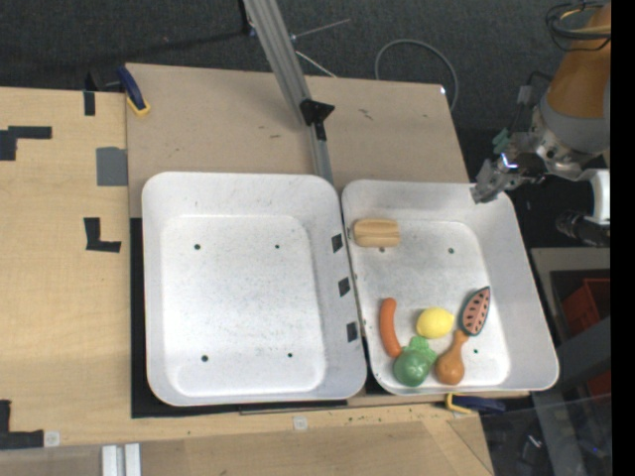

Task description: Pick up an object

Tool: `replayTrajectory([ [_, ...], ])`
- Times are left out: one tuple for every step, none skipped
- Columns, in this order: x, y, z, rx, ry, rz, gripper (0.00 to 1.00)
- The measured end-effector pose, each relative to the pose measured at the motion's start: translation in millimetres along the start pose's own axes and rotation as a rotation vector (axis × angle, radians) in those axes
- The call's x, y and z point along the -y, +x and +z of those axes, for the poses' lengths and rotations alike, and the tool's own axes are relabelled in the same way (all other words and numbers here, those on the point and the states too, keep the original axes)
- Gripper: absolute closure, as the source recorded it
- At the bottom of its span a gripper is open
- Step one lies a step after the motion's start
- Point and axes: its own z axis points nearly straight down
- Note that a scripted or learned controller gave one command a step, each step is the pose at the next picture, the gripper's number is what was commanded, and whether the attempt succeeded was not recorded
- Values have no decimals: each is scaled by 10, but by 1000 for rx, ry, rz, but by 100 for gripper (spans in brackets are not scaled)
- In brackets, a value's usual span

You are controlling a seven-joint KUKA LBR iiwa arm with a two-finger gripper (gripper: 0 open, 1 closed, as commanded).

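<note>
Bench: pale wood boards under dark carpet at the top of the frame, with two shallow white bins side by side in the middle; a grey metal rail slants down from the top centre to the seam between them.

Left bin (169, 266): bare white floor with a few small dark dots.

Right bin (516, 266): holds all the loose things, most of them crowded toward its lower edge.

Bread roll (376, 232): tan, lying alone near the bin's upper left corner, well apart from the rest. Probably a light, stiff plastic toy; taken across its short width it should sit well, and nothing crowds it.

Carrot (389, 326): orange, slim, lying lengthwise at lower left of the bin, its lower end just beside the green vegetable (414, 363). Likely light and smooth; it may roll out of a pinch.

Lemon (435, 322): yellow, rounded, between the carrot and the watermelon slice (476, 312). Round and likely slippery, and its neighbours leave little room.

Orange piece (451, 363): pear-shaped with a narrow neck, touching the green vegetable's right side.

Gripper (488, 186): at the upper right rim of the right bin, small and dark against the background; whether it is apart or together I cannot tell. Nothing is seen in it.

Best pick, in my judgement: the bread roll, being isolated and broad.
</note>
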Motion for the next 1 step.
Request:
replayTrajectory([
  [-16, 2, -540, 0, 1, 0, 100],
])
